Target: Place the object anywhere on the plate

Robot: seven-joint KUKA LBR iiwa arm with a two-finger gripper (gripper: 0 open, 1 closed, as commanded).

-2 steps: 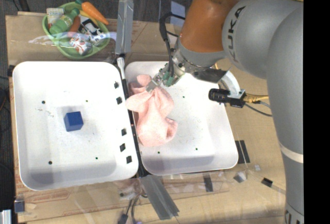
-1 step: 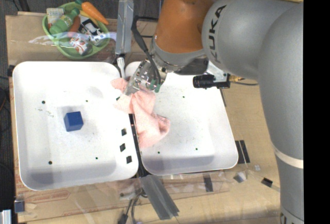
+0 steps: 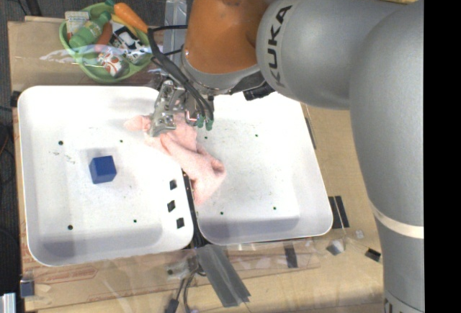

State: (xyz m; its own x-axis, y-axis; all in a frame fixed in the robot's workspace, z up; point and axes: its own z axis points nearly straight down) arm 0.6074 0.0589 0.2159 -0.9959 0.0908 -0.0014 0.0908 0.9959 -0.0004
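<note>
Arm [image 3: 324,38] reaches in from right, orange band over far edge of bins. Hand [image 3: 171,111] down at far end of ridge between bins, touching pink cloth [image 3: 194,160]; fingers look closed on cloth's far end, grip not fully clear. Cloth draped across ridge, trailing near-right into right bin [image 3: 288,196]. Blue cube [image 3: 103,168] sits in left bin [image 3: 50,218], well apart from hand. Green bowl [image 3: 108,45] of mixed items on counter [image 3: 29,38], far left.

Hidden and cut-off parts

The right bin's [image 3: 288,221] far edge is covered by the arm [image 3: 324,38]; the arm is cropped at the picture's bottom.
</note>
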